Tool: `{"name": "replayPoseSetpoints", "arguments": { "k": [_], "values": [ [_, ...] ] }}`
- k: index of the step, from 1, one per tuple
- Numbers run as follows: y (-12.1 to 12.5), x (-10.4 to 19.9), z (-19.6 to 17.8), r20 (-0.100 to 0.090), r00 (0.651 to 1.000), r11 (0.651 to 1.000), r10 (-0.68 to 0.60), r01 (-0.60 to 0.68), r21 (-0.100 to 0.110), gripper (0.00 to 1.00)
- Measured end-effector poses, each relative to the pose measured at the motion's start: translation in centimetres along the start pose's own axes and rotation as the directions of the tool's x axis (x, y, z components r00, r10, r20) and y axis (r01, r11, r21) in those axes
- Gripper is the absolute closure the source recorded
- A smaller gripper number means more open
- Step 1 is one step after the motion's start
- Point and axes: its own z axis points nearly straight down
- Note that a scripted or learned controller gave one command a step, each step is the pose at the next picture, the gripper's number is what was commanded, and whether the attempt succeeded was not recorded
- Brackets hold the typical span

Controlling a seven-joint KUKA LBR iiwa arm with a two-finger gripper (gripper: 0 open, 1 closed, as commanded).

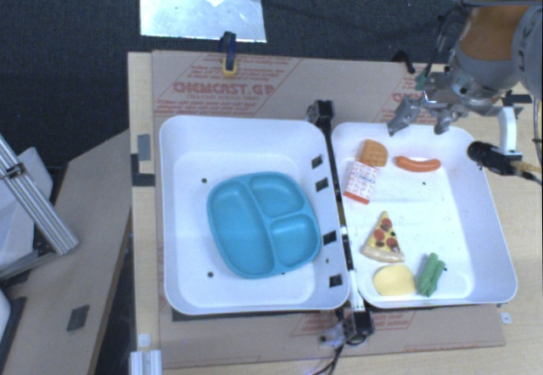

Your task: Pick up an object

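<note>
**A:** Two white bins side by side on the surface. Starting from the left?

**B:** Left bin (pixel 182 195) first. One blue divided plate (pixel 263 223), three compartments, lying flat near the middle.

**A:** And past the black strip between the bins?

**B:** Right bin (pixel 490 221), with six small things, one of each. Leftmost, one red-and-white packet (pixel 362 182), long axis running far to near, near end leaning a little left. Print too small to read. Just beyond it, one brown cracker (pixel 372 153), touching the packet or nearly so; hard to say which.

**A:** Nearer the front?

**B:** One pizza slice (pixel 383 239), tip pointing toward the far rim, crust toward the near one. Just below it, one pale yellow round piece (pixel 394 280), too plain to name.

**A:** Further right?

**B:** One sausage (pixel 418 164), long axis lying left to right, almost level, near the far rim. One green piece (pixel 430 273) beside the yellow one, long axis far to near, far end tilted slightly right. Hard to make out beyond that.

**A:** Jaws?

**B:** Spread apart, gripping nothing. Hanging over the far rim of the right bin, beyond cracker and sausage, apart from both.

**A:** Arm?

**B:** One arm (pixel 501 17), grey with an orange band, cut off by the upper right edge.
</note>
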Motion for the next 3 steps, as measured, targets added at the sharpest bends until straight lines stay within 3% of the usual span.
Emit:
{"name": "replayPoseSetpoints", "arguments": {
  "k": [1,3],
  "values": [
    [0.2,0.0,-0.8,0.001,1.0,1.0,-0.002,0.002,-0.012,0.0],
    [-0.8,1.0,8.9,0.001,1.0,1.0,-0.003,0.003,-0.008,0.0]
  ]
}}
